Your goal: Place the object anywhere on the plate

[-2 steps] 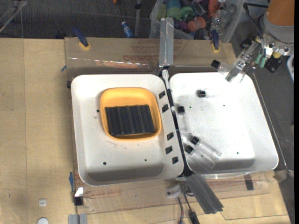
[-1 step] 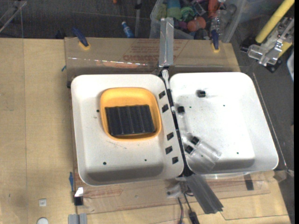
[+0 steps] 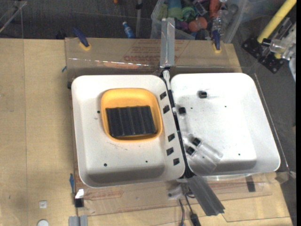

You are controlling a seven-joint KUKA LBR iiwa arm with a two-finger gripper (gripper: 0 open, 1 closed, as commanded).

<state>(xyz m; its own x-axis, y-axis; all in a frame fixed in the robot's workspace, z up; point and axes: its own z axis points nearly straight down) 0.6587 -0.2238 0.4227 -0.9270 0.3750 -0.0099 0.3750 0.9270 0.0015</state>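
Honestly can't tell how open the hand is or whether it's got hold of anything, so no call from me on that.

The task thing, a black ribbed block point(image 3: 130, 121), is lying flat on the plate point(image 3: 129, 93). It's rectangular, matte, with ridges running top to bottom, and all of it sits inside the rim. The plate is a glossy orange-yellow rounded square with a raised lip. The block fills most of its lower half, and there's a bare strip of plate above it.

The plate sits in the left bin point(image 3: 122, 168), in the upper right part, with its right edge just beside the divider point(image 3: 170, 126) between the bins. Most of the free white floor there is below the plate and to its left. Both bins are shallow smooth white plastic with rounded corners and a few tiny dark specks.

The right bin point(image 3: 235, 126) is mostly bare floor across the middle and right. A small black piece point(image 3: 202, 94) lies near its upper left, well apart from everything else. Down at its lower left, against the divider, there's a see-through thing point(image 3: 203, 149) with dark bits on it. I can't make out what it is.

Around the bins is a pale wood bench point(image 3: 33, 126). At the upper middle of the frame there's a clear tub of colourful toys point(image 3: 197, 6).
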